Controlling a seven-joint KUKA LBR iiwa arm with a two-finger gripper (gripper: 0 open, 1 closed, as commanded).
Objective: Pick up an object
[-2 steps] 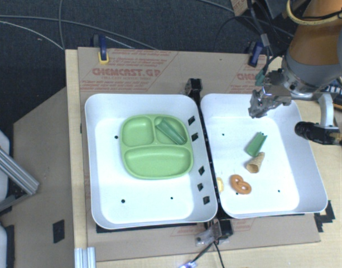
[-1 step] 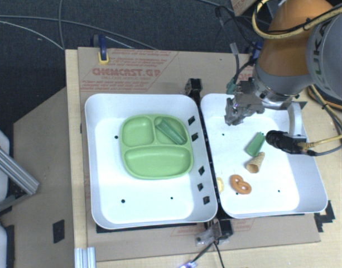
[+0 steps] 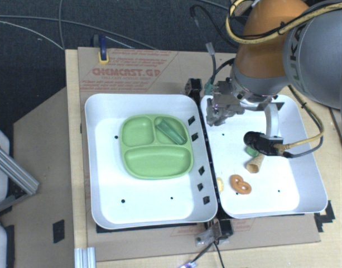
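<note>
Green divided plate [image 3: 155,156] sits in left bin [image 3: 104,149], green piece [image 3: 172,130] in its upper right compartment. Right bin [image 3: 293,188] holds pretzel [image 3: 240,184], cone-shaped piece [image 3: 254,163] just beside, green bit [image 3: 252,149] near black fitting [image 3: 263,142]. Arm bends over right bin; gripper [image 3: 218,115] near divider, finger state impossible to tell.

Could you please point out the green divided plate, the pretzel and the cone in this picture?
green divided plate [image 3: 154,162]: camera view, floor of its large lower compartment.
pretzel [image 3: 240,185]: camera view, middle of its twisted loops.
cone [image 3: 254,163]: camera view, middle of its tan body.
</note>
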